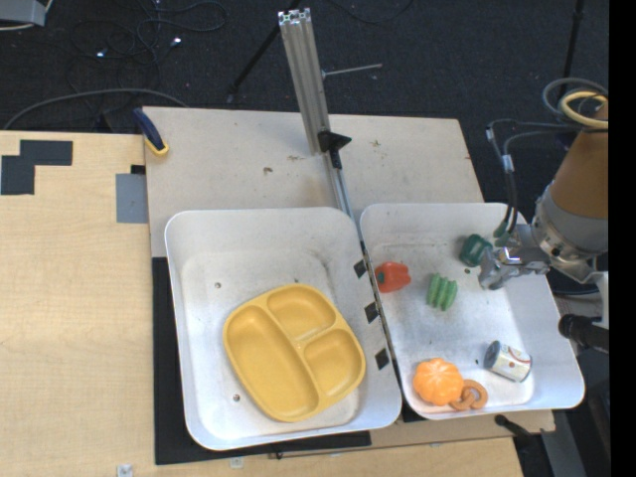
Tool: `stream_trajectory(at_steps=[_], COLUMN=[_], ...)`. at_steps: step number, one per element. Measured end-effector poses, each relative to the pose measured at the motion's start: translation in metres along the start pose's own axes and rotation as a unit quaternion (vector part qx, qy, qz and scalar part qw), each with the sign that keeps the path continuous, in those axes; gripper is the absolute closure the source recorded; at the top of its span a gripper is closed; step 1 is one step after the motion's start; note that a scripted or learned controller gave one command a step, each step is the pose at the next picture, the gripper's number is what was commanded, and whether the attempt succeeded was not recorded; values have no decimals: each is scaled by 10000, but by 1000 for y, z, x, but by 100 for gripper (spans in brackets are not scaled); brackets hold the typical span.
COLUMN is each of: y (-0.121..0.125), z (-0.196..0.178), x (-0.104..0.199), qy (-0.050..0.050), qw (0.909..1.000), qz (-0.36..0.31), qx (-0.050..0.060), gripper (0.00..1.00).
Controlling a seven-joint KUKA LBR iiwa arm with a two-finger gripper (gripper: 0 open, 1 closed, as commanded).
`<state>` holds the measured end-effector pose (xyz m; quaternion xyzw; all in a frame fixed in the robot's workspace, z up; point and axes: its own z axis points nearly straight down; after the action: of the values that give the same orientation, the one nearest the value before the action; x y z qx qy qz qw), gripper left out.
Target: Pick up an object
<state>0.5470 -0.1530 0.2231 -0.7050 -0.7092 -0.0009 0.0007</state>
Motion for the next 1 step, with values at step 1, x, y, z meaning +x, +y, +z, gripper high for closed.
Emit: stream_trajectory(at_steps=[1], y=[10], z=[-4], x=[55], qy=[2], qw=[10000], qz=[0], qx=[4], gripper=[100])
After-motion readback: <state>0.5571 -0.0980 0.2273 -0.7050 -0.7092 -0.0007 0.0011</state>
